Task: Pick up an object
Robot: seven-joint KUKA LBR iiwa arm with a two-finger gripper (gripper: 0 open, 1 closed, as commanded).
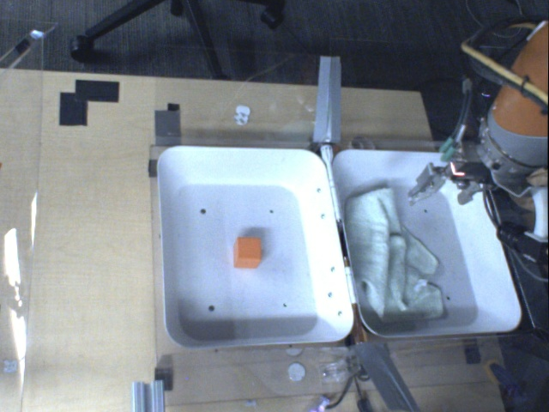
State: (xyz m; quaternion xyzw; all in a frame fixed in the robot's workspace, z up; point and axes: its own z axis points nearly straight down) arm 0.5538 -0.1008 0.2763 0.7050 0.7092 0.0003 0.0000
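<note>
A small orange cube (248, 252) lies near the middle of the left bin (184, 187). A crumpled pale green-white cloth (390, 251) covers the left half of the right bin (480, 256). My gripper (444, 185) hangs over the upper right part of the right bin, above and to the right of the cloth. Its fingers (422, 187) are spread apart and hold nothing between them.
A grey metal post (327, 101) stands behind the seam between the two bins. The arm's orange band and wrist (515, 123) fill the right side. A black chair base (184, 11) sits on the floor beyond the bench.
</note>
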